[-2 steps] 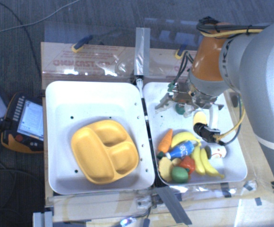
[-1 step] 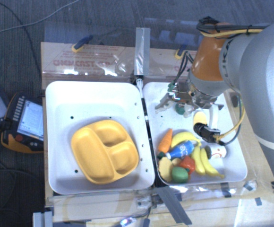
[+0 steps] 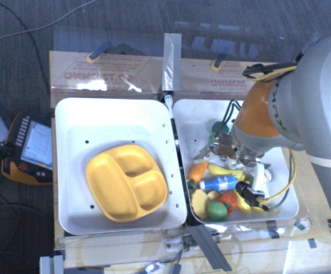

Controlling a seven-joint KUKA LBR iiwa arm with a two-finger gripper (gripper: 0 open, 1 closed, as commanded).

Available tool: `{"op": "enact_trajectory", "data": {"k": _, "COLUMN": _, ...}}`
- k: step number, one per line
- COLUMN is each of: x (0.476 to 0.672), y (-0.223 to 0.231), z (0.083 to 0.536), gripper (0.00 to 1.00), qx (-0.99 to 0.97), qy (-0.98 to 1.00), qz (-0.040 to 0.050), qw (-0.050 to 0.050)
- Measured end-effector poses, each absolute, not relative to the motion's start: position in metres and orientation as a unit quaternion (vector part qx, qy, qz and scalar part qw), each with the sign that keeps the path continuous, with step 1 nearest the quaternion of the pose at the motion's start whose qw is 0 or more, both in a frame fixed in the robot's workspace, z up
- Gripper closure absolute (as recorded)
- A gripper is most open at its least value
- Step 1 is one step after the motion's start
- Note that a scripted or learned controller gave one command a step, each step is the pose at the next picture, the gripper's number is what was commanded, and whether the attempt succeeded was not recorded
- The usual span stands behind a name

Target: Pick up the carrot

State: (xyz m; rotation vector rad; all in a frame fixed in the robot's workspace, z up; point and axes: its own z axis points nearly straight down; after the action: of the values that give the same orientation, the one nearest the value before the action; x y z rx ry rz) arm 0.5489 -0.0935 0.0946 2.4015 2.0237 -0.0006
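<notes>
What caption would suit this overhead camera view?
Robot arm reaching into the right bin of toy food, near the carrot; yellow tray in the left bin.

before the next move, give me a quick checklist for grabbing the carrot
1. Carrot in view, near the right bin's left wall: ok.
2. Carrot free of clutter: not ok, the blue bottle and banana lie against it.
3. Tool over the right bin: ok.
4. Tool directly above the carrot: not ok, it sits to the carrot's right.
5. Tool open: cannot tell.
6. Carrot held: not ok, it lies in the bin.
</notes>
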Motion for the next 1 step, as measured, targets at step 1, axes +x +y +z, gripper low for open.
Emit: {"op": "enact_trajectory", "data": {"k": 1, "x": 0.549, "y": -0.0926, "z": 0.1025, "gripper": 1.0, "qx": 0.764, "qy": 0.645, "qz": -0.0002, "qw": -0.001}}
